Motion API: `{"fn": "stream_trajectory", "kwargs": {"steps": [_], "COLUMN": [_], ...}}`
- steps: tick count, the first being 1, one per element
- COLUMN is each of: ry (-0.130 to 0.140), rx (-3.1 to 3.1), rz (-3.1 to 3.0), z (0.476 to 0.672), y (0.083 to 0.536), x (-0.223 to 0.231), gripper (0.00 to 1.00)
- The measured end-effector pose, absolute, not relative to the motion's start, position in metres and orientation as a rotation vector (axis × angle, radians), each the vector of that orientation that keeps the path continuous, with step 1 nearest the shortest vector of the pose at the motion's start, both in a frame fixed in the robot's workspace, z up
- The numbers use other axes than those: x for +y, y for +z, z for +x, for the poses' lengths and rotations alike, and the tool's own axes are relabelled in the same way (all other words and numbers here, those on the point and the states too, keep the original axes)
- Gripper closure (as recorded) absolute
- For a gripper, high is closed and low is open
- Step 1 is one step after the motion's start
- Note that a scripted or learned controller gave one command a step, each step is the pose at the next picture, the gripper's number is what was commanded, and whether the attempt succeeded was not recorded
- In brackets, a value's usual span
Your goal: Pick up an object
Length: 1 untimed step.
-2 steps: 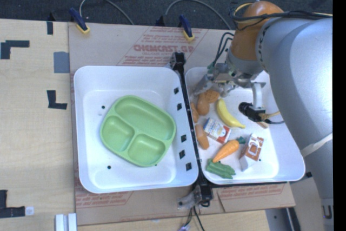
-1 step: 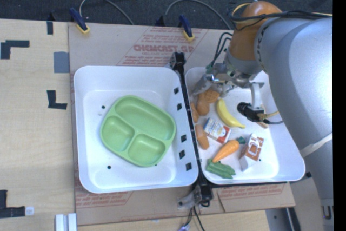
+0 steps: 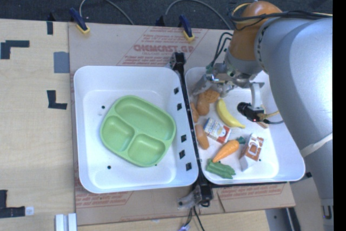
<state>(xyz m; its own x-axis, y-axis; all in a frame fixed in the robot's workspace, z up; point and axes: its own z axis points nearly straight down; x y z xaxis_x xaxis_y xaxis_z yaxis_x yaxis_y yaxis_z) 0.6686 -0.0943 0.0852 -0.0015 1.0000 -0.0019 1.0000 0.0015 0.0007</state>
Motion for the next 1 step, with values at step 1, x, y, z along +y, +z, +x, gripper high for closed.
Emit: {"fn": "stream_trajectory", "kwargs": {"steps": [1], "ry": [-0.001], "rx": [2.222], "rz": [2.218], "z": [0.6687], "y": [0.0854], "x": [-0.1011], "gripper": [0.0]}}
